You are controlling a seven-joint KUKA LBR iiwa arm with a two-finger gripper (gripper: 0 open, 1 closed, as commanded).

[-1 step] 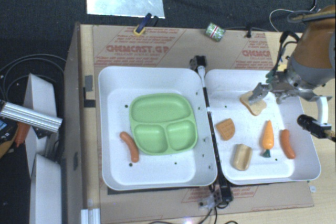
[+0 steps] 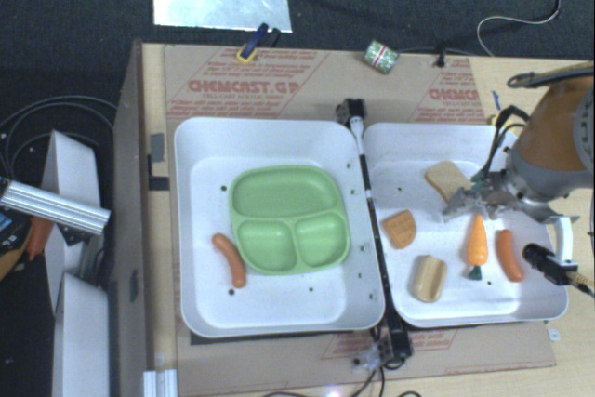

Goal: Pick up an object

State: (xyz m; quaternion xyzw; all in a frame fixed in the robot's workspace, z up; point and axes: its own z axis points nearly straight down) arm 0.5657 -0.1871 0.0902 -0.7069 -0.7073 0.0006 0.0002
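- The worktop [image 2: 279,74] is a cardboard-covered board carrying two shallow white bins side by side, so that whatever I might lift lies within my reach.
- The left bin [image 2: 200,200] holds a green divided plate [image 2: 288,218] at its centre, with a sausage [image 2: 231,259] just beside the plate at its 8 o'clock.
- The right bin [image 2: 409,153] is where I work: my arm [image 2: 558,144] comes in from 3 o'clock.
- My jaws [image 2: 476,196] hang low at the bin's centre, and I cannot tell how wide they stand.
- Bread slice [image 2: 448,179] lies at my 10 o'clock, touching or nearly so.
- The carrot [image 2: 477,244], likeliest my pick, lies just beneath me at 6 o'clock, pointing away.
- A second sausage [image 2: 509,256] lies beside the carrot at its 3 o'clock.
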